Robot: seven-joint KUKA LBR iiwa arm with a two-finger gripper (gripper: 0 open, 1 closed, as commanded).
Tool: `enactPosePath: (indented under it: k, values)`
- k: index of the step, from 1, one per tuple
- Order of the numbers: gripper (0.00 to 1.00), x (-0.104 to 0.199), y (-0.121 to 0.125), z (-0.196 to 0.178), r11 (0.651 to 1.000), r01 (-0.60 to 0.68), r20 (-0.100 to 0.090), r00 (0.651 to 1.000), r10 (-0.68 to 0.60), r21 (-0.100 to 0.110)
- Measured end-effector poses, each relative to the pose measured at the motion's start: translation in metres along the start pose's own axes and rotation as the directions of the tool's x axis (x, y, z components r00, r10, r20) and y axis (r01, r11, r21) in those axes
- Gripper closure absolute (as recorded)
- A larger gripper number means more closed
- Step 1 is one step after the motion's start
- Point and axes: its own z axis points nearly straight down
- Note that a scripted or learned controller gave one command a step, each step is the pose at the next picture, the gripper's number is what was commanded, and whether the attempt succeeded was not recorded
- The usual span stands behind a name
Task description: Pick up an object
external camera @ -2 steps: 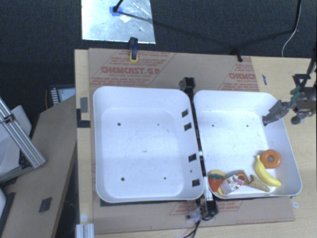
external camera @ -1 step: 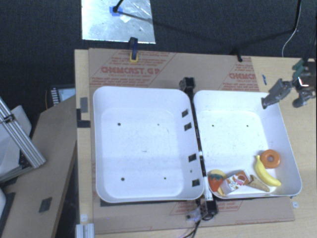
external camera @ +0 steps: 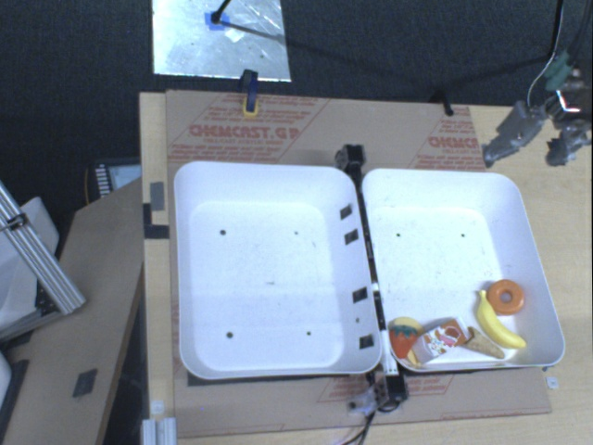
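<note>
Gripper (external camera: 536,146) hangs at upper right, outside the right bin (external camera: 445,202), its fingers spread and holding nothing; banana (external camera: 498,323), orange ring (external camera: 506,296) and packet (external camera: 442,339) crowd the lower-right corner.

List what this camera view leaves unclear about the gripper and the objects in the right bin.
- Gripper: small, blurred, near the right edge; finger state unreadable.
- Printed packet: label too small to read.
- Brown piece beside the banana: too small to identify.
- Red-and-yellow item: partly covered by the packet, at the right bin's near wall.
</note>
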Motion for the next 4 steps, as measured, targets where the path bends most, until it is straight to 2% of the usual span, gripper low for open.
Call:
enactPosePath:
  k: [1,2,3,4]
  values:
    - [0.0,0.055,0.0,0.005,1.0,0.0,0.0,1.0,0.0,0.01]
    - [0.0,0.053,0.0,0.005,1.0,-0.005,0.0,1.0,0.005,0.01]
    - [0.0,-0.038,-0.001,0.005,1.0,-0.018,0.004,1.0,0.018,0.009]
    - [0.0,0.022,0.0,0.005,1.0,0.0,0.0,1.0,0.0,0.009]
